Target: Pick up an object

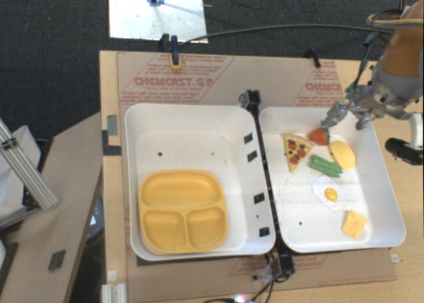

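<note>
In the camera view the end effector (347, 116) hangs over the far part of the right bin (391, 225), its two grey fingers spread apart with nothing between them, so it is open and empty. Take the red tomato piece (318, 136) as the landmark: one fingertip sits just above and beside it, seemingly at its far edge, though whether it touches cannot be told from this angle. Just beside the tomato piece toward the bin divider lies the pizza slice (296, 150); on its other side, toward the arm, is the yellow lemon (342, 154); the green pepper (325, 165) lies just nearer the camera, touching or nearly touching the lemon. Farther toward the camera are the fried egg (329, 194) and, well apart from the tomato piece, the cheese wedge (354, 224). The left bin (136, 182) carries a yellow divided tray (183, 211). The step in hand looks like the approach to a grasp, most likely of the tomato piece or the lemon. To do it well, the arm should centre the open fingers on one item alone, turn them so they close across its narrow side, and descend where the neighbours leave room; the crowding here risks a finger landing on the pizza slice or pushing the lemon aside.
</note>
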### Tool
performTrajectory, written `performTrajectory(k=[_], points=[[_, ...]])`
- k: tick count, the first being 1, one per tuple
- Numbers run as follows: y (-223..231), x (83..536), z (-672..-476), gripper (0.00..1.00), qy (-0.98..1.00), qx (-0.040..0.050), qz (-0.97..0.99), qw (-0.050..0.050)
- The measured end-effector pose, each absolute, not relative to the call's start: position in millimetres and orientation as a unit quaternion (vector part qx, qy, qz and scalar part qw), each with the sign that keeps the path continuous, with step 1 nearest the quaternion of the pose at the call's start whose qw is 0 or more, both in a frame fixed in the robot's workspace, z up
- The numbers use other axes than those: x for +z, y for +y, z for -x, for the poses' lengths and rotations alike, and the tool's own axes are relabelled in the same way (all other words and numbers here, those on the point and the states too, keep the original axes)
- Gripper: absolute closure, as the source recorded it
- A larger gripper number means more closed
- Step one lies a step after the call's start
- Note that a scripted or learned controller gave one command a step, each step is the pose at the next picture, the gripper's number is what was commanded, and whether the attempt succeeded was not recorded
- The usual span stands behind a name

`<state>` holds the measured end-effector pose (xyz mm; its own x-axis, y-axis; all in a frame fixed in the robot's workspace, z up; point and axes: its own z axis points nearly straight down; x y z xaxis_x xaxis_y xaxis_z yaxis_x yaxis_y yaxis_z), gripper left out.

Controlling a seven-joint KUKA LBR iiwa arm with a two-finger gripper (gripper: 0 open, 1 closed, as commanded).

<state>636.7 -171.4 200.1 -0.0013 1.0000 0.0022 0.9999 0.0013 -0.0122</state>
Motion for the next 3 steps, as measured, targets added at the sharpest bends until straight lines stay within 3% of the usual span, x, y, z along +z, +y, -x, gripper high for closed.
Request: performTrajectory(k=[1, 3], points=[[-171, 207, -639.2, 0.00, -0.708, 0.0004, 0.706, 0.000], [-167, 92, -644.3, 0.00, -0.709, 0.0000, 0.705, 0.000]])
